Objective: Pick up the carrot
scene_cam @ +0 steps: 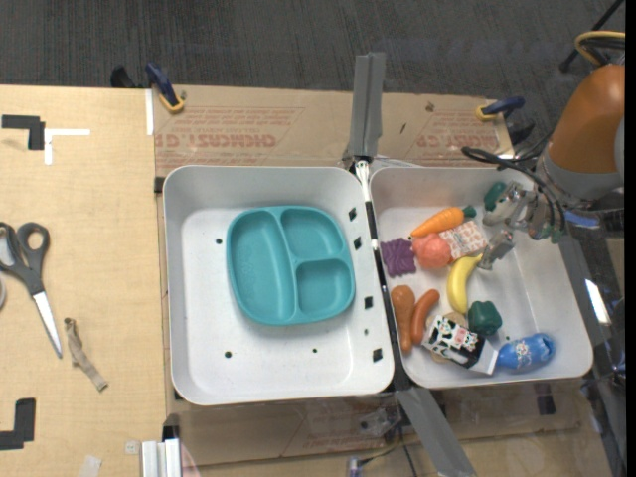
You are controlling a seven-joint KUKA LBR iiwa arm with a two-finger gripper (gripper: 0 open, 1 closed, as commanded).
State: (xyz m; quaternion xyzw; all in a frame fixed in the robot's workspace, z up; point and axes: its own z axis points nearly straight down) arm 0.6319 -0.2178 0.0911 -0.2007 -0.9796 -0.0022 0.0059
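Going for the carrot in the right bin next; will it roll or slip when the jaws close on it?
Probably. The carrot looks smooth, round and tapered, so it may squirt toward its thin end. It lies against the pink piece, which could block rolling that way. It looks like stiff, light toy plastic.

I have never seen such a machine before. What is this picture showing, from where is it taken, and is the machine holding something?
One camera looks down at a slant on a bench. The grey and orange shape at the right is a robot arm; its gripper hangs over the right bin. That bin holds toy food: a carrot, a banana, a purple piece, sausages, a small carton and a blue thing. The left bin holds a teal divided plate. Scissors lie further left. I cannot tell how the jaws stand; nothing is visibly held.
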